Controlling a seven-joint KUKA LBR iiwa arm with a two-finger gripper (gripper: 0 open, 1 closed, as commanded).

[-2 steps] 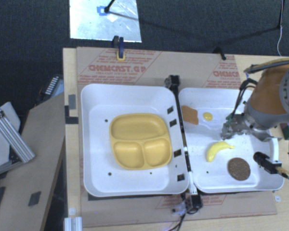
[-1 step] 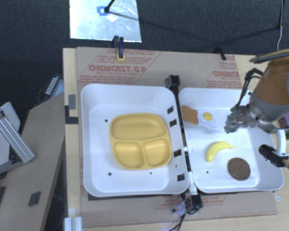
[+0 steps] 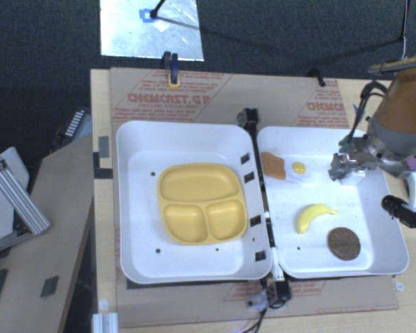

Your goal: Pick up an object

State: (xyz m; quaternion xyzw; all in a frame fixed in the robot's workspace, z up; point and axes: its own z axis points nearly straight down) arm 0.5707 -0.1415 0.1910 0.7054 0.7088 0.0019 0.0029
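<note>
I'm at the approach step: my end effector [image 3: 345, 166] hangs over the right bin [image 3: 385, 255]; whether it's spread I can't tell. The banana [image 3: 313, 216] lies nearby, ungrasped. Next I'd need to line up above it and descend.

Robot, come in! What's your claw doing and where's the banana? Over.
Gripper over right bin, far side, nothing seen held. Banana lying loose mid-bin, near brown disc. Path looks unblocked.

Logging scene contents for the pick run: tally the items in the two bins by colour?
Yellow: 3 (divided tray, banana, fried egg's yolk)
Brown: 2 (round patty, toast slice)
Total: 5
</note>
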